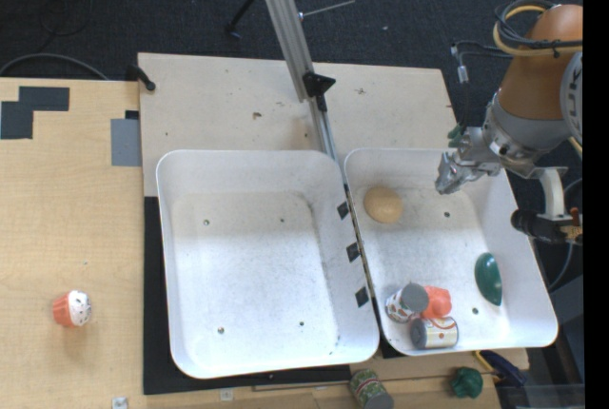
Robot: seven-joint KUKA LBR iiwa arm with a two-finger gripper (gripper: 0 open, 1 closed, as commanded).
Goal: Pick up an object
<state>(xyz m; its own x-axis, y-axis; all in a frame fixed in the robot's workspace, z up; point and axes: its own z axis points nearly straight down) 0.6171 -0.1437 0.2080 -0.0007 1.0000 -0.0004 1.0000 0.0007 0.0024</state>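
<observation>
Tan ball (383, 204) rests in the right bin (519, 250), left of the gripper (449, 177) and slightly below it, apart from it. Finger state cannot be told; nothing seen held. Green object (488, 278) lies below the gripper. Small cans and an orange piece (420, 312) cluster further down, at the bin's near edge.

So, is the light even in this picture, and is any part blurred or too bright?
Camera view: even, soft light, faint shadows; the right bin looks bright, its speckle washed out; the tool is small and slightly blurred; the tan ball is clear.
</observation>
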